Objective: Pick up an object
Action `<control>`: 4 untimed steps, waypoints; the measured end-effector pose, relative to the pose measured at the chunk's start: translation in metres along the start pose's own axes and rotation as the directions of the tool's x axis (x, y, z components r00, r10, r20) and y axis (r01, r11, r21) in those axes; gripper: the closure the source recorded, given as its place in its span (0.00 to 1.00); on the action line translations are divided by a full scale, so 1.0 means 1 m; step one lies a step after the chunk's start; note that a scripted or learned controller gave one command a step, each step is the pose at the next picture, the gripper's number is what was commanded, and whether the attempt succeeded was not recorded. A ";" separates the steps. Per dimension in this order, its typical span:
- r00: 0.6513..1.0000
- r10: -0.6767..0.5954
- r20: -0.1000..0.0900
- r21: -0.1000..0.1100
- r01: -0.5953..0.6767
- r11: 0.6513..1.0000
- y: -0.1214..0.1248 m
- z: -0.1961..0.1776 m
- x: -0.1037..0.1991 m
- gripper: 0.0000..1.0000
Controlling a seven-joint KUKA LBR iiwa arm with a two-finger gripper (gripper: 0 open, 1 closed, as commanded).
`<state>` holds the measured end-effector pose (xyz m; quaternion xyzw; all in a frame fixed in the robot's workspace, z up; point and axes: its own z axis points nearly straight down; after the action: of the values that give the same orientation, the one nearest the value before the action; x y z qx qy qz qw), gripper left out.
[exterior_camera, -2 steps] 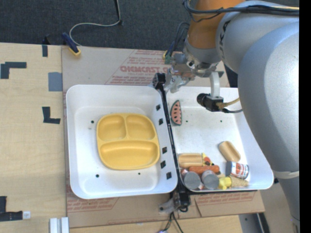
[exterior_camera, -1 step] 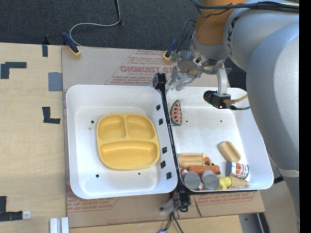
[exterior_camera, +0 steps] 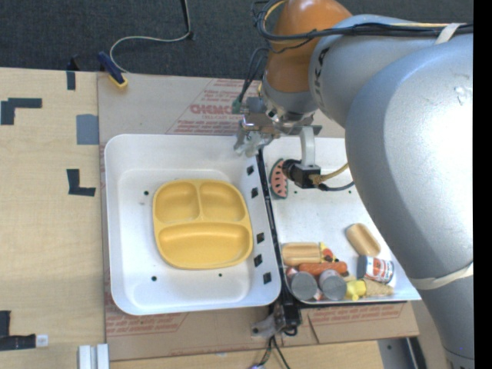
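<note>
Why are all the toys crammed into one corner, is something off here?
Nothing looks spilled or broken. The small play-food pieces simply crowd the near end of the right white bin, while the yellow divided plastic plate lies flat and square in the left white bin.

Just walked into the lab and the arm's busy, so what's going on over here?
A grey robot arm with an orange band reaches in over two shallow white bins. Its hand sits at the far end of the divider between them. The left white bin holds a yellow divided plastic plate. The right white bin holds a toy watermelon slice and a cluster of small toy foods at its near end.
</note>
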<state>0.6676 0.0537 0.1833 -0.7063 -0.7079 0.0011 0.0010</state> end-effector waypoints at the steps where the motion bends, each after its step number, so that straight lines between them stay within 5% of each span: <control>1: 1.000 0.000 0.001 -0.003 0.000 1.000 0.001 -0.037 -0.007 1.00; 2: 1.000 0.002 0.002 -0.002 -0.002 1.000 -0.064 -0.051 -0.036 1.00; 3: 1.000 0.001 0.000 -0.001 -0.001 1.000 0.000 -0.017 0.017 1.00; 4: 1.000 0.000 0.000 -0.003 0.000 1.000 0.001 -0.042 0.010 1.00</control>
<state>0.6682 0.0632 0.2253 -0.7063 -0.7079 0.0002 0.0000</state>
